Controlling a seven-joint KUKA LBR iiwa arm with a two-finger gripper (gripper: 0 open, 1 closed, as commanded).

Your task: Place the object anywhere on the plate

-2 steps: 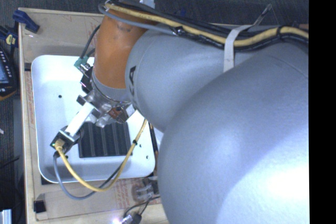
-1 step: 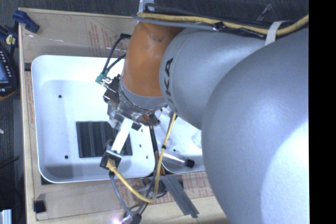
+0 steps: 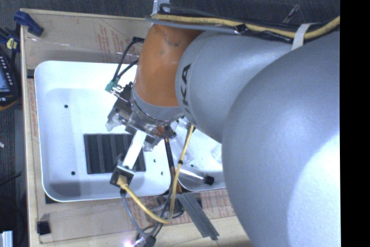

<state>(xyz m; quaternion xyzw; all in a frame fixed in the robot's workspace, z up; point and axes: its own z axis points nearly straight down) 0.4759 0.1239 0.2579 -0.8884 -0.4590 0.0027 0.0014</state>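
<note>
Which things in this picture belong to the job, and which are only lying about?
Job: claw, above the left bin; dark ribbed slab in that bin, probably the object.
Lying about: pale black-tipped stick in the right bin; blue clamp, far left.

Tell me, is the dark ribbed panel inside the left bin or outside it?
Inside. The dark ribbed panel lies flat on the floor of the left bin, within its white walls.
</note>
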